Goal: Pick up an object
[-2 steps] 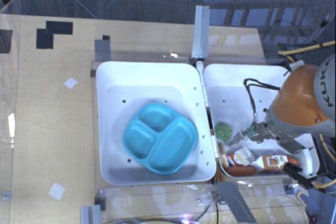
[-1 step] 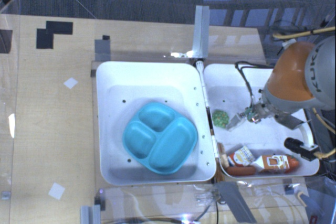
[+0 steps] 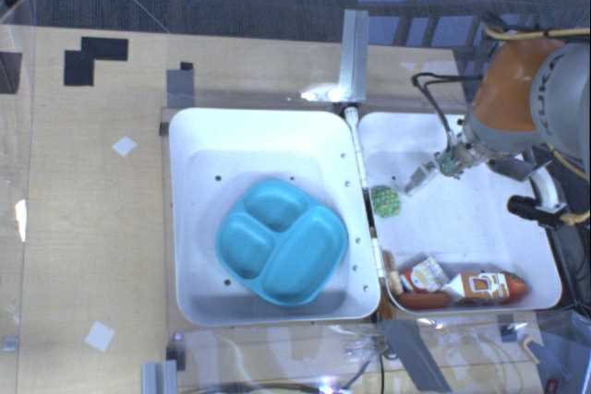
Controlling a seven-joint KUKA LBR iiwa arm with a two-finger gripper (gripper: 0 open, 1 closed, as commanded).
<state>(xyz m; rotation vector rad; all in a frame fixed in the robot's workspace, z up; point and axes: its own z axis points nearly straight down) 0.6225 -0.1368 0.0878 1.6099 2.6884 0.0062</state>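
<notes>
While the arm reaches in from the right:
Near right bin (image 3: 549, 295): bottle (image 3: 480, 287), small packet (image 3: 428, 273).
Left bin (image 3: 185, 226): blue plate (image 3: 282, 241).
Green ball (image 3: 385, 202): right bin, left side.
Gripper (image 3: 417, 181): just above ball, holds nothing; how wide, cannot tell.

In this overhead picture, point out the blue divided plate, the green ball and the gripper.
blue divided plate (image 3: 282, 242): camera view, on the ridge between its compartments.
green ball (image 3: 385, 201): camera view, on its bumpy top.
gripper (image 3: 417, 180): camera view, at its fingertips.
</notes>
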